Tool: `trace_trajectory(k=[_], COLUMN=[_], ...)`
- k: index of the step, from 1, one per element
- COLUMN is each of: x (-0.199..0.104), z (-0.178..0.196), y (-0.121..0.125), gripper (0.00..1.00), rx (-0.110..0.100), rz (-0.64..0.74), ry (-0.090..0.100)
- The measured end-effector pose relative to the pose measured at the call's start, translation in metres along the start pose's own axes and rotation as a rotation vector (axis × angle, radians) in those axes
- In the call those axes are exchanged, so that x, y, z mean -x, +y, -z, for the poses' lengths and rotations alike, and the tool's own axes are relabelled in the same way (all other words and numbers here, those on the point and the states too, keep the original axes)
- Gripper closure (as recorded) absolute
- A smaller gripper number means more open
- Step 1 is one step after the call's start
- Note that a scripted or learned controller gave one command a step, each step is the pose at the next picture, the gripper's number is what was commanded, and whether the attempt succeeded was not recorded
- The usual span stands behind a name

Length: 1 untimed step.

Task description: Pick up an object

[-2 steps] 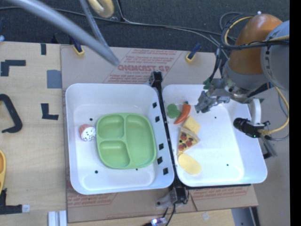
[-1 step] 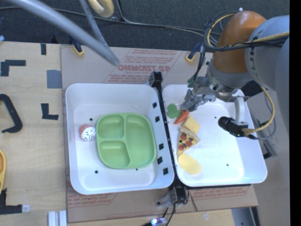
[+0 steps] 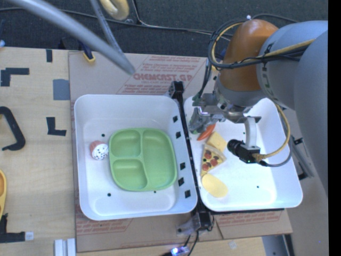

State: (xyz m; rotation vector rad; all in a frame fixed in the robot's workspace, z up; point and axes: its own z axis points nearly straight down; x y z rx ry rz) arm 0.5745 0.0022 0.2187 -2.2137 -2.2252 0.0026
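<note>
Arm over the right bin (image 3: 277, 196) now, orange band up top, and the gripper (image 3: 198, 122) is down at that bin's left wall, hard against the divider between the two bins. Whether it is parted or closed, I cannot tell from this slanted look down, and nothing shows clearly gripped. Right at its tip sits a small orange-red piece (image 3: 206, 133), touching or very nearly so. Just below that lies a pale yellow wedge (image 3: 216, 142), then a pizza slice toy (image 3: 212, 160), then a round yellow piece (image 3: 214, 185) nearest the bin's front edge, all strung along the same wall. Across the divider, the left bin (image 3: 88, 196) carries a green divided plate (image 3: 143, 159) with a small speckled ball (image 3: 99, 151) beside it. My read: the orange-red piece is the target, and the trick is closing squarely on it without pinching the wall, then lifting straight up so the wedge beside it isn't dragged along.
</note>
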Motion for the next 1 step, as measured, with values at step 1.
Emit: trace_trajectory(k=[1], x=[-0.0512], z=[0.0116], y=[-0.0029], gripper=[1.00], rx=[0.003], rz=[0.002], ry=[0.001])
